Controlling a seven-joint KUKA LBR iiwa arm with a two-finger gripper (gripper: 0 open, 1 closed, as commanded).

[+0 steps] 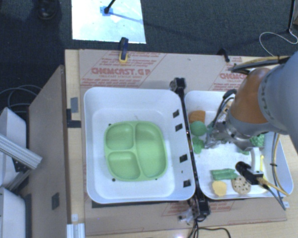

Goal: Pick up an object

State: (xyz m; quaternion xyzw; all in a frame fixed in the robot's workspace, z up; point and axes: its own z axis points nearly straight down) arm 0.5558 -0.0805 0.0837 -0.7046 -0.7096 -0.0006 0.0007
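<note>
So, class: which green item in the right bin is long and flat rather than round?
The green bar at the bin's near side, beside the yellow piece; the green ball is round.

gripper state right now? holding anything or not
Gripper: low in the right bin, beside the green ball; whether it is open, shut or holding anything cannot be told.

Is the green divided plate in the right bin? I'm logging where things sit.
No, the green divided plate lies in the left bin.
</note>
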